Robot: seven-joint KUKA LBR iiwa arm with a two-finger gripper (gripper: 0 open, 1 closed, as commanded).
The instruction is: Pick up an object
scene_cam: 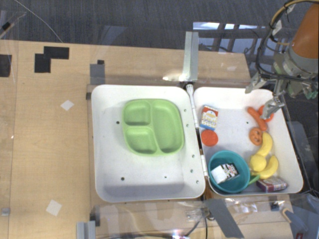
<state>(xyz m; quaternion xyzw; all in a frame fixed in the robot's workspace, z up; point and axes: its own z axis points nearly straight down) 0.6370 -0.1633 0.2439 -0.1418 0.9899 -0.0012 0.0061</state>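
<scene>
Best to drop the claw (273, 106) straight down over the toy carrot (258, 115), centred on its thick middle and clear of the right bin (234, 97) wall, then pinch gently before lifting. Cannot tell whether spread or pressed together, the tips being too small and dark against the bin; nothing seen held between them. Carrot just beside and below-left of the claw, flat on the bin floor; orange disc-like toy (255, 136) and banana (264, 145) farther below, teal bowl (229, 172) well apart toward the lower left.
</scene>
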